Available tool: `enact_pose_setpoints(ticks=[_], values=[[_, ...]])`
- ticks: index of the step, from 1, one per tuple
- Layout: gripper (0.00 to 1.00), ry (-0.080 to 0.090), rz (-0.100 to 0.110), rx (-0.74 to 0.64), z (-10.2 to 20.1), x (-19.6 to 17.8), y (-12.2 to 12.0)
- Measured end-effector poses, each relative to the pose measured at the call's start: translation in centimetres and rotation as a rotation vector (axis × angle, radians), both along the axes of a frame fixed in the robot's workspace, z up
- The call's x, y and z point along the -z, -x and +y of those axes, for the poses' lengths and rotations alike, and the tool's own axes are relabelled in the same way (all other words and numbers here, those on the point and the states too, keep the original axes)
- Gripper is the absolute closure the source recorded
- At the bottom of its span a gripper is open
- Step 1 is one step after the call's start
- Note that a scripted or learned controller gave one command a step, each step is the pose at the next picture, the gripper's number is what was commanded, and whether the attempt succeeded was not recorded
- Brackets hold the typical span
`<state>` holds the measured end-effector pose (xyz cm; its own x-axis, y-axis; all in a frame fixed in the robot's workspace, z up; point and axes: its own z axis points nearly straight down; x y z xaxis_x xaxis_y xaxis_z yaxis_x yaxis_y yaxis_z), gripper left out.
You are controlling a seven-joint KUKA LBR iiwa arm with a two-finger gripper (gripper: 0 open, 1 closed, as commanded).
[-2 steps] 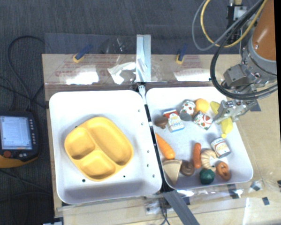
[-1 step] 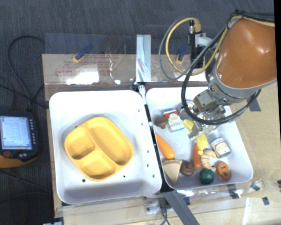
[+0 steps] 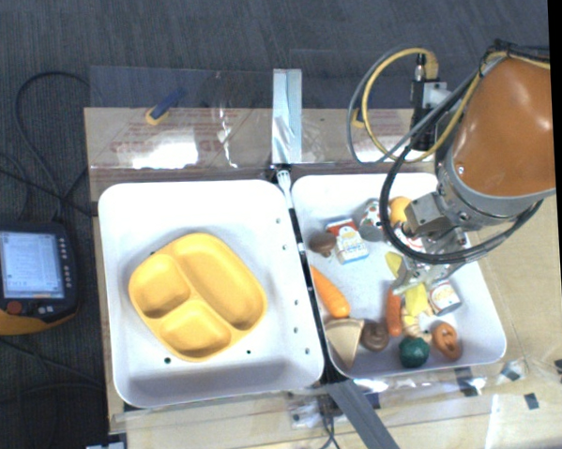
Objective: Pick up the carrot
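Hovering gripper (image 3: pixel 417 270) far from carrot (image 3: pixel 331 294); grip state unclear; crowded toys near, may grab wrong one.

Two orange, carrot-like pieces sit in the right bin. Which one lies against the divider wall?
The larger orange carrot, lying along the right bin's left wall. The thinner reddish-orange piece sits mid-bin, below the gripper.

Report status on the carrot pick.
Gripper low over right bin's clutter, nothing seen held. Carrot lying free by the left wall. Ice-cream cone crowds its lower end.
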<state>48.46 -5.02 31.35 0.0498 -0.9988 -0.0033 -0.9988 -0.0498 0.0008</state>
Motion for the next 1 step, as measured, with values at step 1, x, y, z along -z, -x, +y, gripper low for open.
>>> enact_pose_setpoints(ticks=[1], values=[[1.00,0.001,-0.001,0.395,-2.37,-1.86,-4.11]])
